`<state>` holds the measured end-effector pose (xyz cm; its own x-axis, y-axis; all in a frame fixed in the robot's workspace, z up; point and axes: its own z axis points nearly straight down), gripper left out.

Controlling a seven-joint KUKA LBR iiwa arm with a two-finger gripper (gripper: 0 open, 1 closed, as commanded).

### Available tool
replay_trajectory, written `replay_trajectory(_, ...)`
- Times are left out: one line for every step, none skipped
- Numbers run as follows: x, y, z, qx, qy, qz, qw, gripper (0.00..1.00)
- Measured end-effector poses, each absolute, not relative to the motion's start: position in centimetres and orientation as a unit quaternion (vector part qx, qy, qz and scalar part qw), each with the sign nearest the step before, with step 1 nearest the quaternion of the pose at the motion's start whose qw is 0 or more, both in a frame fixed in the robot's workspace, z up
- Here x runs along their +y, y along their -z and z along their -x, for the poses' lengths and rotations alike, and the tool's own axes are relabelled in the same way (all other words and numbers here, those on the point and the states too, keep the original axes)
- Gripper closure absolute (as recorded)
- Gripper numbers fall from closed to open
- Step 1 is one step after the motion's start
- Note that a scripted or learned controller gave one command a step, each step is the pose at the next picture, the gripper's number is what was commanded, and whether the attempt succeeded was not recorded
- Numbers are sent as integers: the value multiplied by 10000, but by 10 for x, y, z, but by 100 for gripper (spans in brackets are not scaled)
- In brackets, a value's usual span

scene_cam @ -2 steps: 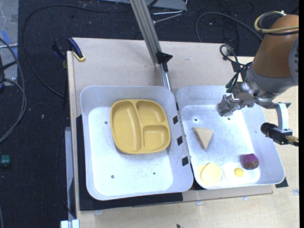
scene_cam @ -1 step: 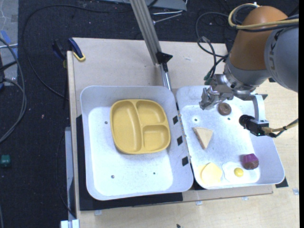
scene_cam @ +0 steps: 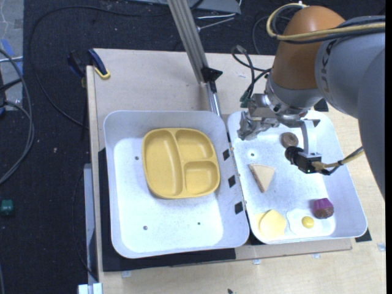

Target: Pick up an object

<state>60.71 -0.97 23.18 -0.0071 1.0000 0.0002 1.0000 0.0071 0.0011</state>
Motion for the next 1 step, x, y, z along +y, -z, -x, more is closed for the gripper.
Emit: replay_trajectory(45,-242,-622,7101,-19,-7041,4,100)
